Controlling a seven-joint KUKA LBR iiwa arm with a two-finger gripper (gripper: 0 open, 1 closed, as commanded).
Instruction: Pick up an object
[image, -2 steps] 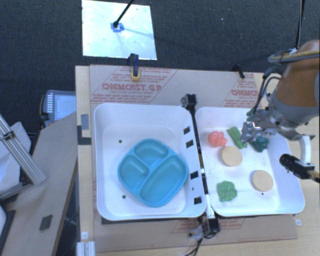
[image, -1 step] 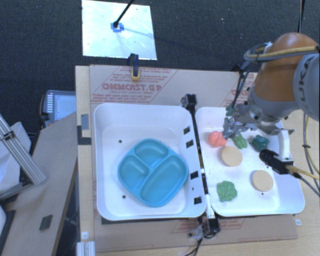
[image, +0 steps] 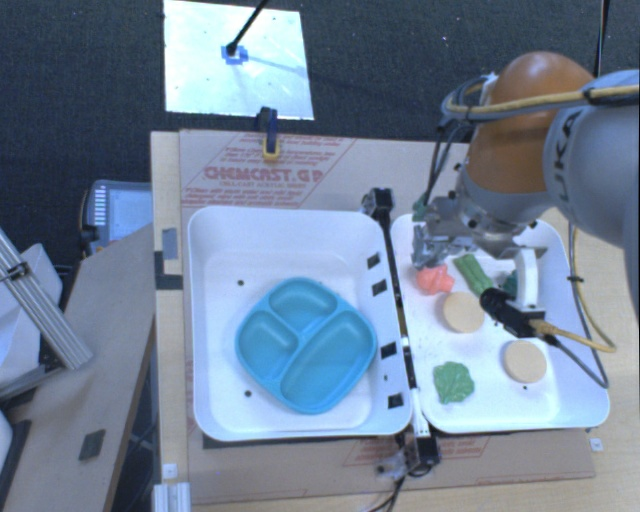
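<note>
The arm, grey with an orange band, is lowered over the right bin toward its 11 o'clock corner. The left bin, a shallow white plastic tray, is occupied by a glossy blue divided plate, laid flat at its centre. The gripper is poised just above a soft pink piece, seemingly chosen for its open access; how far the claw is open, and whether anything is held, cannot be told. At 3 o'clock of the pink piece a green stick is seen; two tan discs and a knobbly green lump are scattered toward 5 o'clock.
</note>
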